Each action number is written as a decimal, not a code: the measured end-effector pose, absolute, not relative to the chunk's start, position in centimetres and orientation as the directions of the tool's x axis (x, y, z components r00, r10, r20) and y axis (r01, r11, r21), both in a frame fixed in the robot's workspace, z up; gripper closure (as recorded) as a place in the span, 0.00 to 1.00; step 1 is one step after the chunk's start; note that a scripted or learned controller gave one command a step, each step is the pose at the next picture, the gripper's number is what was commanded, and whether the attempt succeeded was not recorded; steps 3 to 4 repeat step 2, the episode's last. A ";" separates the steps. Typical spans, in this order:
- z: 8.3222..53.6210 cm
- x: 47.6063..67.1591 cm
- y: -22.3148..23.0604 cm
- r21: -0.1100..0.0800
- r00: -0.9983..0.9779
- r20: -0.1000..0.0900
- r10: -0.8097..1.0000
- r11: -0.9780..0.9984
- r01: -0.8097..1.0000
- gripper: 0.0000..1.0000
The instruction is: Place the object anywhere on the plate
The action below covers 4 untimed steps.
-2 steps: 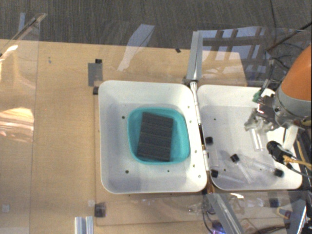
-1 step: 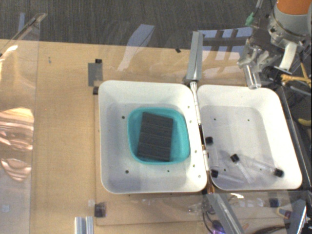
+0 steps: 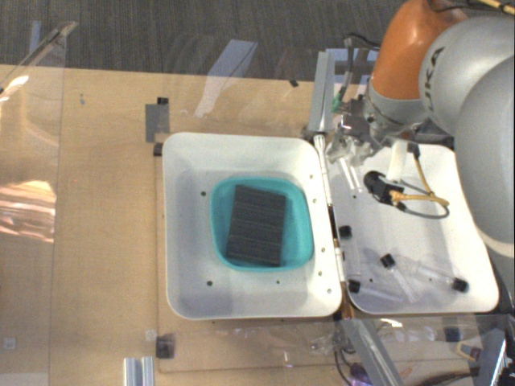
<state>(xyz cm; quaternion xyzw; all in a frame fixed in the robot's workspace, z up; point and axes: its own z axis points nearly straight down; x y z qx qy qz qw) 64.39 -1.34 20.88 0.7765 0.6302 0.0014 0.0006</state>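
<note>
The dark ribbed block point(image 3: 257, 225) lies flat on the teal plate point(image 3: 220, 215) in the left bin point(image 3: 181, 280). The gripper point(image 3: 348, 147) hangs over the right bin's point(image 3: 475, 288) far corner, apparently empty; I cannot tell its spread.

The block point(image 3: 257, 224) lies on the plate point(image 3: 301, 215), in the left bin point(image 3: 183, 215); the right bin point(image 3: 467, 240) is at 3 o'clock of it.

A robotics lab: a pale wooden bench point(image 3: 88, 215) left of the gripper carries two shallow white plastic bins point(image 3: 185, 288) (metal brackets bolted alongside), over dark grey carpet point(image 3: 201, 6).
</note>
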 end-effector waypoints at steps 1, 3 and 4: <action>18.5 57.9 9.2 0.002 0.189 0.002 0.982 -0.189 0.982 1.00; 18.5 57.9 9.1 0.003 0.190 0.002 0.982 -0.190 0.982 0.00; 18.5 57.9 9.1 0.003 0.190 0.002 0.982 -0.190 0.982 0.00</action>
